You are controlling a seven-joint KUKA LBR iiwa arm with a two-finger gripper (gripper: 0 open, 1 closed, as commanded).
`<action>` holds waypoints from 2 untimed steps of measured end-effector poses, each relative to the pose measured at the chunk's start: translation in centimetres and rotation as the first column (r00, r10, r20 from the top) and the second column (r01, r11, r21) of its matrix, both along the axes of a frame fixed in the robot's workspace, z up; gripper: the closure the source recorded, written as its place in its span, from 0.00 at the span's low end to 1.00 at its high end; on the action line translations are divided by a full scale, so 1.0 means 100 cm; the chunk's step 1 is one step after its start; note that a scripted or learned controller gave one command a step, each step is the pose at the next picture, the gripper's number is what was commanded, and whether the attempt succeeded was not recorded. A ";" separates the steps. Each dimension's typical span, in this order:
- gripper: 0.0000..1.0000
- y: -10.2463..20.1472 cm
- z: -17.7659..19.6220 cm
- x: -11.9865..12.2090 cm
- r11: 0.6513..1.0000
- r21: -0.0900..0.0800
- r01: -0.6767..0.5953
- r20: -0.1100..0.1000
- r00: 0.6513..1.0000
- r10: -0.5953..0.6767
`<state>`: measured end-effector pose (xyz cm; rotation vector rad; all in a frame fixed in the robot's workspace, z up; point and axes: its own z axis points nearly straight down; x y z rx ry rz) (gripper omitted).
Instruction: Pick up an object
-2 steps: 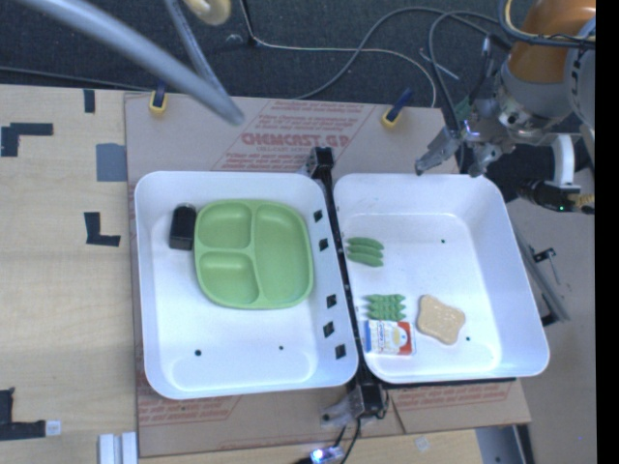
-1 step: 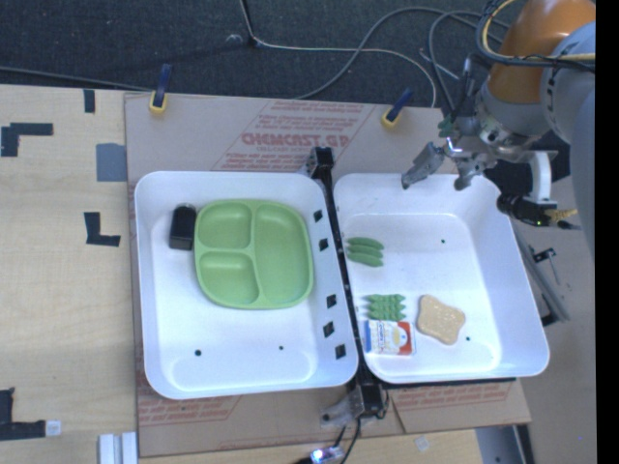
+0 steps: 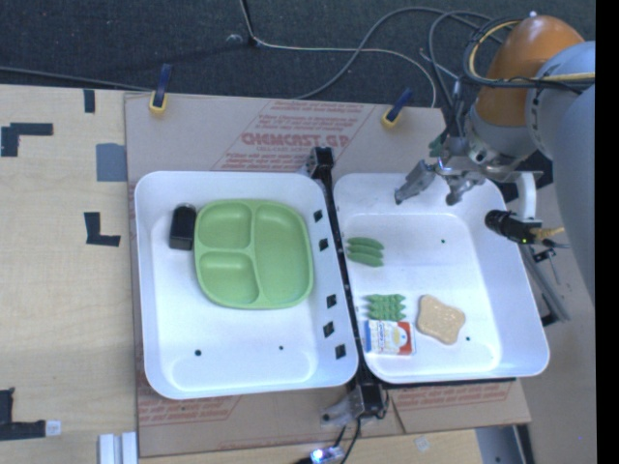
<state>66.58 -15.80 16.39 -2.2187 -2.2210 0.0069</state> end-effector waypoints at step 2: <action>1.00 0.004 -0.037 -0.009 1.000 0.000 -0.002 0.003 1.000 0.002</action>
